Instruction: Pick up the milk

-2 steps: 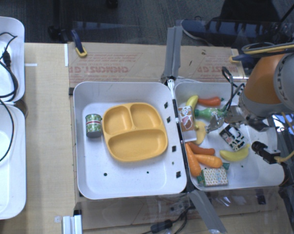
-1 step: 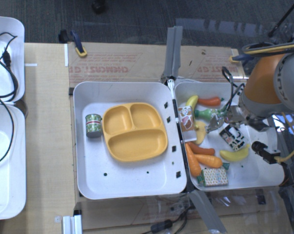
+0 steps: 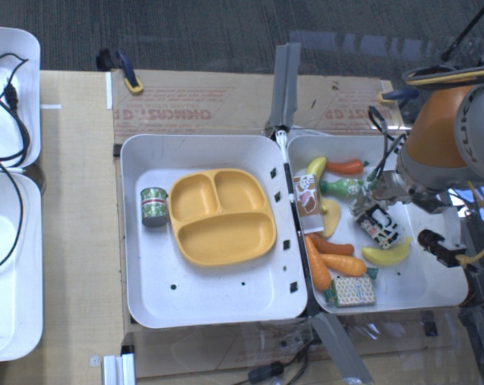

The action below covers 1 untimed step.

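White bins: two side by side on the surface; left bin, right bin
Yellow plate: three compartments; lies in the middle of the left bin
Green can: upright, just beside the plate's left edge
Milk: brown and white carton lying flat along the right bin's left wall; a yellow piece above it, a pale yellow piece touching its right side
Carrots: orange, below the milk near the same wall
Banana: lower middle of the right bin
Arm: reaches in from the right over the right bin
Jaws: low over the bin's middle, above a black and white item; apart from the milk; how far open I cannot tell; nothing visibly held
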Each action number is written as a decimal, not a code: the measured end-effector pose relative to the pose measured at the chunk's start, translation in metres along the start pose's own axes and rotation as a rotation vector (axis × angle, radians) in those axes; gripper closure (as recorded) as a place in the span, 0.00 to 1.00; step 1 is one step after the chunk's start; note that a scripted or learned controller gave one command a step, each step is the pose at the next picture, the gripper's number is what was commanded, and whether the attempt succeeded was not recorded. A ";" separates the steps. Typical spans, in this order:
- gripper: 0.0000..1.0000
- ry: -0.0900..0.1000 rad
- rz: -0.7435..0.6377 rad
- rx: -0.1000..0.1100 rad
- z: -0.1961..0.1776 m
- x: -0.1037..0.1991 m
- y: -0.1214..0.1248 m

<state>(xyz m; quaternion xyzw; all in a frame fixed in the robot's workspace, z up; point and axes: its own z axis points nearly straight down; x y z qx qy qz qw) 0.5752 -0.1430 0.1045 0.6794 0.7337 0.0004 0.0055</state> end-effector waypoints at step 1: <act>1.00 0.007 -0.089 0.008 -0.087 0.050 0.035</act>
